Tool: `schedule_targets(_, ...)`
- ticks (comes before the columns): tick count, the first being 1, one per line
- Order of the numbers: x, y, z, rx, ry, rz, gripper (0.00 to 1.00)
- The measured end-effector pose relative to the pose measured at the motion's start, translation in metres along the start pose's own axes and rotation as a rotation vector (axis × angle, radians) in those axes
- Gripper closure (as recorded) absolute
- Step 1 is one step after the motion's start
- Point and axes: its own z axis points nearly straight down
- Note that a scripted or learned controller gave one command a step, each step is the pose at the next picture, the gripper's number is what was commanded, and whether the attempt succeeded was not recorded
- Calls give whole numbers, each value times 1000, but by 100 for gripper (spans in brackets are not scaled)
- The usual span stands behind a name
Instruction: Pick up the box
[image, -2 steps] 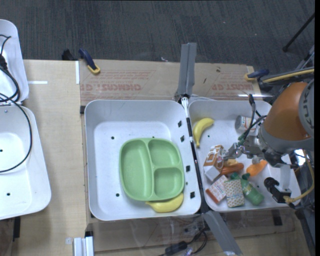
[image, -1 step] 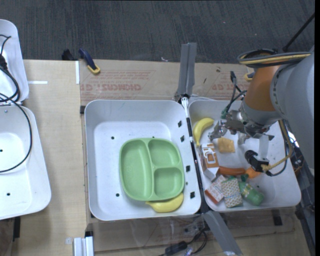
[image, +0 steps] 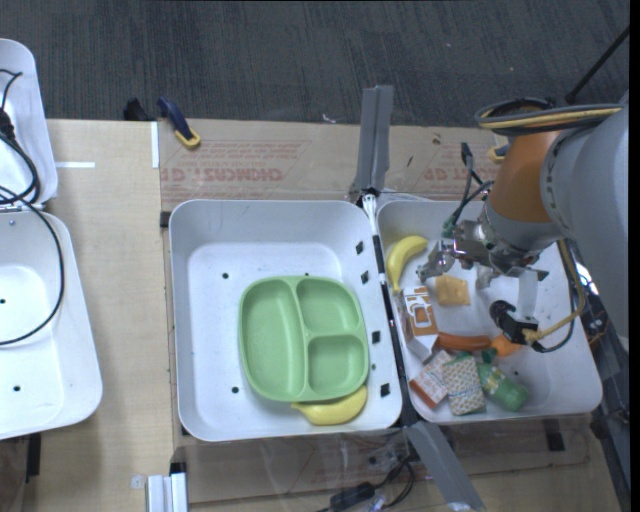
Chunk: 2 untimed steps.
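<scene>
You see the gripper (image: 452, 262) low in the right bin (image: 570, 395), near its back edge; whether it is spread, you cannot tell. The box (image: 419, 309) lies by the bin's left wall, ungrasped. Next: shift left, descend.

You can make out one line of print: red lettering on the cardboard sheet (image: 250, 160) lying on the bench at the far side of the left bin (image: 190, 330). It appears upside down and mirrored from this camera; it looks like a brand word, but you cannot read it with certainty. The small orange-and-white box (image: 420, 310) in the right bin (image: 570, 390) carries markings too small to read.
</scene>
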Motion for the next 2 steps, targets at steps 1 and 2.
schedule_targets(1, -81, -64, 1, 2, 0, 9, 0)
schedule_targets(2, -37, -65, -32, 0, 1, -66, 0)
